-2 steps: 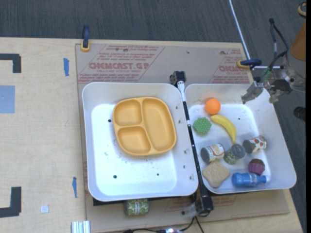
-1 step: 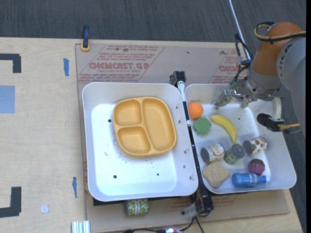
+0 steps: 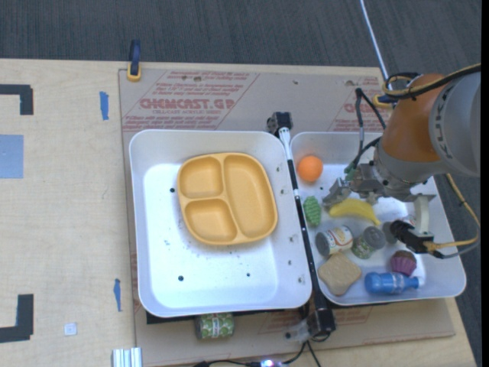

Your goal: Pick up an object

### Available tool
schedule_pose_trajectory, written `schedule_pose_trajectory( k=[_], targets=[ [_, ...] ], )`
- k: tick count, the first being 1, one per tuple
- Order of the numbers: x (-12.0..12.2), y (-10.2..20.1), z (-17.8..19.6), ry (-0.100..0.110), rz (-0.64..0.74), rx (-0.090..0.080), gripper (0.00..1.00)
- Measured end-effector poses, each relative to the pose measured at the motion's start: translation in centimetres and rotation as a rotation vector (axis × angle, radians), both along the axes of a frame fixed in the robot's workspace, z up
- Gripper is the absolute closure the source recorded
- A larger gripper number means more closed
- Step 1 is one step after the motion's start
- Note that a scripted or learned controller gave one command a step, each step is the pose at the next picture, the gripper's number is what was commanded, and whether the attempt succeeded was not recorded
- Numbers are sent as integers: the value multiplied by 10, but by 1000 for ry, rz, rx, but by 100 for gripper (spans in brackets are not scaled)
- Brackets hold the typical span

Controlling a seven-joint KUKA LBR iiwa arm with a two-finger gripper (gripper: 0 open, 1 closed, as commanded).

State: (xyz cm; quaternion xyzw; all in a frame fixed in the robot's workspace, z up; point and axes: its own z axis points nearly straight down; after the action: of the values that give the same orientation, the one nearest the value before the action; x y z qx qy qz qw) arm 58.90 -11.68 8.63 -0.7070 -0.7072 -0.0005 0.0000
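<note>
The right bin (image 3: 452, 280) holds several small things: an orange ball (image 3: 309, 168), a yellow banana (image 3: 356, 209), a green ridged piece (image 3: 312, 211), a tin can (image 3: 334, 241) on its side, a slice of bread (image 3: 339, 273), a blue bottle (image 3: 390, 283), a purple fruit (image 3: 403, 263) and a dark green round piece (image 3: 370, 241). My gripper (image 3: 345, 192) reaches down from the right into the bin's middle, just above the banana's left end. The wrist hides the bin's upper right part.
The left bin (image 3: 139, 205) bears a yellow divided plate (image 3: 227, 198). A green can (image 3: 215, 326) lies on the bench below the left bin. A black clamp (image 3: 280, 121) sits at the top of the divider between the bins. Cables hang near the arm's right side.
</note>
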Motion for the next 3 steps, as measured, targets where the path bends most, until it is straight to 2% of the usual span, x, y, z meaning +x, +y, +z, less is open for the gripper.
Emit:
schedule_pose_trajectory(
  k=[1, 2, 3],
  targets=[
    [39, 13, 0, -3, 1, -1, 0],
    [-29, -21, 0, -1, -2, -3, 0],
    [16, 24, 0, -4, 1, 0, 0]
  ],
)
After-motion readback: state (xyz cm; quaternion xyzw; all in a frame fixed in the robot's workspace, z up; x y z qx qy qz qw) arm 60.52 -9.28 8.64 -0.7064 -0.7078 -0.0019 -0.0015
